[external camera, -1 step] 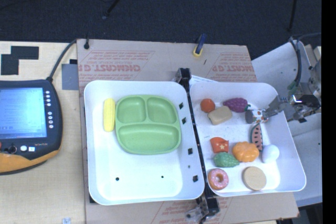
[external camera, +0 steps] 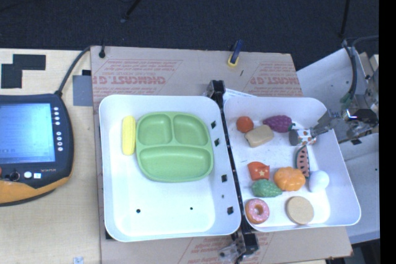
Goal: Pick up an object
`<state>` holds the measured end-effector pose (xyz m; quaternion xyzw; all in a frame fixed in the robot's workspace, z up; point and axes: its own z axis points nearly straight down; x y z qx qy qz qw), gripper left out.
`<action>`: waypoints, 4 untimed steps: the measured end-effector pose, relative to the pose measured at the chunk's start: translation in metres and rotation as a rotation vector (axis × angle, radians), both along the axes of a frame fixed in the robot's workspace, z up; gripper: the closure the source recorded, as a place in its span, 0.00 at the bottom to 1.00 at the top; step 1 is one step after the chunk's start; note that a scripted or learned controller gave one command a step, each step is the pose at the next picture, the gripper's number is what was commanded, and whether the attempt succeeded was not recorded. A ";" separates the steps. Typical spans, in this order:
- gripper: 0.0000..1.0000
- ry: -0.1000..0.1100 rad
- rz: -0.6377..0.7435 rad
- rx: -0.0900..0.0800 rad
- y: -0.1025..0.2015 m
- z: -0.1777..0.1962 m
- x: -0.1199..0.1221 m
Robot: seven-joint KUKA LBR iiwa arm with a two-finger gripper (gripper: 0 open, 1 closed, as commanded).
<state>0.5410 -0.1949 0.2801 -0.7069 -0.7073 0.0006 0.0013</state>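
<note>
White plastic forms both shallow bins on the table [external camera: 49,225]. The left bin [external camera: 117,207] holds a green divided plate [external camera: 174,147] with a yellow corn cob [external camera: 128,135] lying just beside its left edge. The right bin [external camera: 340,195] carries the toy foods: a red tomato [external camera: 244,124], a purple grape bunch [external camera: 278,123], a beige bread piece [external camera: 259,135], a watermelon slice [external camera: 302,161], a red strawberry-like piece [external camera: 258,169], an orange pumpkin-like piece [external camera: 289,178], a green leafy piece [external camera: 266,188], a white egg [external camera: 318,180], a pink doughnut [external camera: 257,211] and a tan round biscuit [external camera: 300,209]. The end effector [external camera: 301,136] reaches in from the right, low over the right bin's upper part, just above the watermelon slice and right of the grapes. Whether its jaws are parted or closed I cannot tell. A teach pendant [external camera: 31,145] rests at the far left.
</note>
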 end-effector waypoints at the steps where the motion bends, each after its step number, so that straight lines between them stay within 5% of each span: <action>1: 0.00 0.003 0.001 0.001 -0.002 -0.044 -0.004; 3: 0.00 0.004 0.001 0.002 0.006 -0.167 -0.001; 4: 0.00 0.002 0.000 0.001 0.008 -0.194 -0.001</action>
